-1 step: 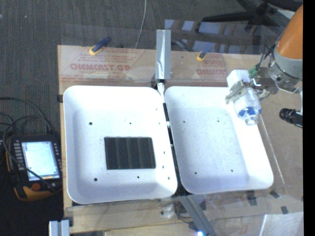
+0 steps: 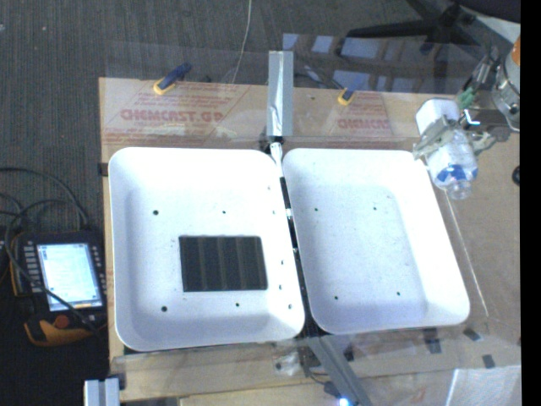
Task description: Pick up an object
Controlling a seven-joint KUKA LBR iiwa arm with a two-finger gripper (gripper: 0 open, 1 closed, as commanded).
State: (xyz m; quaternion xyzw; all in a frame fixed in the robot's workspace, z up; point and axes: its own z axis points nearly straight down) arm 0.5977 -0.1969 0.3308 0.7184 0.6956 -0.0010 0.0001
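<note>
Up at the upper right of the frame, the robot's two-finger gripper (image 2: 439, 138) hangs over the far right corner of the right-hand shallow white bin (image 2: 423, 303). Between its pale fingers sits a small clear plastic bottle with a blue label (image 2: 454, 167), tilted, its body pointing down and to the right, so the pincer is clamped on that bottle. The bottle is lifted off the bin floor and overlaps the bin's right rim as seen from above.

Behind the gripper, the grey wrist with a sliver of orange band (image 2: 512, 53) runs off the right edge of the frame.

Lower left of centre, a flat dark rectangular ribbed mat (image 2: 223, 262) lies on the floor of the left-hand shallow white bin (image 2: 135, 184), well apart from the bottle. The two bins touch along a middle seam. Both rest on a brown cardboard-covered bench top (image 2: 194, 112) printed with red lettering, where a yellow-and-blue clamp (image 2: 172, 78) sits at the upper left. At the far left of the frame a handheld control pendant with a lit screen (image 2: 63, 277) lies on the dark carpet.
</note>
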